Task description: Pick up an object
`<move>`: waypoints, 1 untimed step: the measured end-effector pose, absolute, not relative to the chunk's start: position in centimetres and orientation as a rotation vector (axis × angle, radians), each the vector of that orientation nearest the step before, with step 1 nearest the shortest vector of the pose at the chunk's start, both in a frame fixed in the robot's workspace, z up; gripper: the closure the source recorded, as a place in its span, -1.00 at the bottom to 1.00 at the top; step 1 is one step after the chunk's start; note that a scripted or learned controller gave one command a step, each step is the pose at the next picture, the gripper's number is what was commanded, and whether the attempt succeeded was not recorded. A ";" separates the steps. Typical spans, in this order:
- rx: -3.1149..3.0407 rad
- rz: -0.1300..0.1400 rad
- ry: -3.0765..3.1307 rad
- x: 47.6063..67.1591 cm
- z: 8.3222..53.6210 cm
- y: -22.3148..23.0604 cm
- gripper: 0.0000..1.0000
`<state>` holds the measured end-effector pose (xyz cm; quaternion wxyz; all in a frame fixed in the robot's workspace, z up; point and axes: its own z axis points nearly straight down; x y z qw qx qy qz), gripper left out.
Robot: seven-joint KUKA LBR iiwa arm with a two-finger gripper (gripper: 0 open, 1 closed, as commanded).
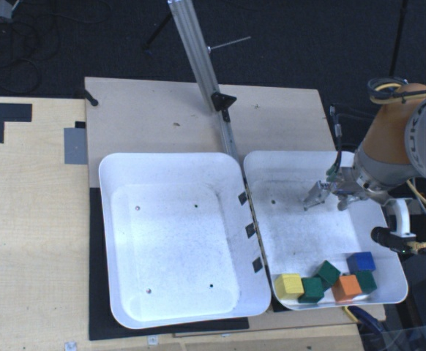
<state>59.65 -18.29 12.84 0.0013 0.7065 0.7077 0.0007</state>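
Observation:
Several small blocks lie in the near right corner of the right bin (pixel 286 174): a yellow block (pixel 289 284), a green block (pixel 312 289), another green block (pixel 329 272), an orange block (pixel 347 287) and a blue block (pixel 361 261). My gripper (pixel 329 197) hangs over the middle of the right bin, well behind the blocks. Its fingers are spread apart and nothing sits between them.
The left bin (pixel 173 236) lies beside the right one, with black clips along their shared rim (pixel 249 229). A slanted aluminium rail (pixel 198 57) rises behind the bins. The arm's grey body with its orange band (pixel 392 134) stands at the right.

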 end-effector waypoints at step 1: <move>2.219 -0.001 2.227 61.6 9.0 -13.8 -1.00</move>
